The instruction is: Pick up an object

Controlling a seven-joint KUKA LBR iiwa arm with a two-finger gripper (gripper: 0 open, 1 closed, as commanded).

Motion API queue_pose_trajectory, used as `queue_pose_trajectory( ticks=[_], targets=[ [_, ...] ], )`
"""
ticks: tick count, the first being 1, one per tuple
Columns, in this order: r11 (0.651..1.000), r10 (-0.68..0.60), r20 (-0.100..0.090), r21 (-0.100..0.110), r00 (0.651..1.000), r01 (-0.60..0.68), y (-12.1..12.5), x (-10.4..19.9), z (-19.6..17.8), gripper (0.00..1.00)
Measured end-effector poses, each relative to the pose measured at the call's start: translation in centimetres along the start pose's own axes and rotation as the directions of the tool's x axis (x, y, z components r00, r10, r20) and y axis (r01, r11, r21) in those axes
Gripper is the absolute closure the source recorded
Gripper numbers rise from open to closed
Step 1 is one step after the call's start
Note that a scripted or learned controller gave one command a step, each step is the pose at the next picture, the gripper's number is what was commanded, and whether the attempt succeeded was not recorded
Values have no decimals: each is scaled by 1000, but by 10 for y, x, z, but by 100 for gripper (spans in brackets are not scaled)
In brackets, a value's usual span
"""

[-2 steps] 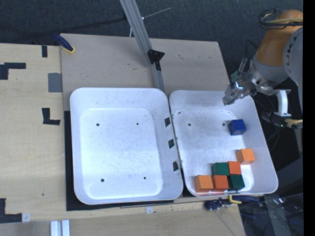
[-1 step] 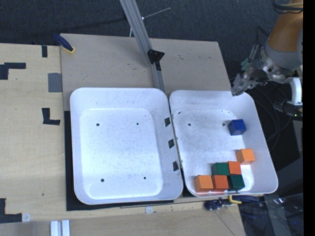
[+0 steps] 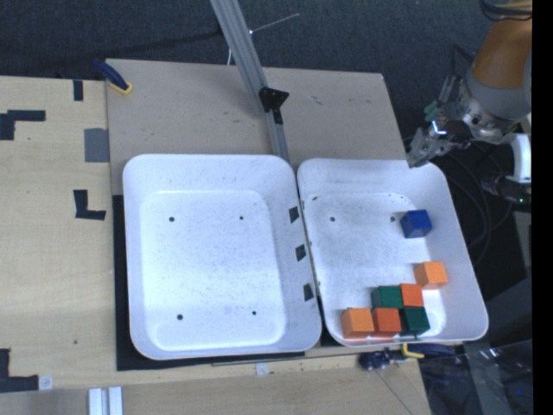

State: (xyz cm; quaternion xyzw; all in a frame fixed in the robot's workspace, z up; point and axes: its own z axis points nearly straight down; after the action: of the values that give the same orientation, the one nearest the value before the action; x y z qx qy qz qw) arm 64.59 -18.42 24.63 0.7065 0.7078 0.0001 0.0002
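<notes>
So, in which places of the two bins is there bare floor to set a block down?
The left bin has bare floor throughout. In the right bin, the far-left part is free, up to the blue block. Its near-right corner is crowded with orange blocks and green blocks.

The grey arm with the orange band [image 3: 505, 54] was cut off by the top and right edges. The two-finger gripper [image 3: 423, 150] was rendered too small and dark for its fingers to be made out.

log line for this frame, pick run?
phase: pre-grasp | gripper: above right bin's far right corner, holding nothing | blue block: alone, far side | orange and green blocks: clustered near corner
</notes>
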Motion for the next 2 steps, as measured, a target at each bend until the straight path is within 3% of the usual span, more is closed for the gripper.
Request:
queue_pose_trajectory(
  ticks=[2],
  targets=[
    [1000,-3,-2,3,1000,3,-39,97,7,100]
  ],
)
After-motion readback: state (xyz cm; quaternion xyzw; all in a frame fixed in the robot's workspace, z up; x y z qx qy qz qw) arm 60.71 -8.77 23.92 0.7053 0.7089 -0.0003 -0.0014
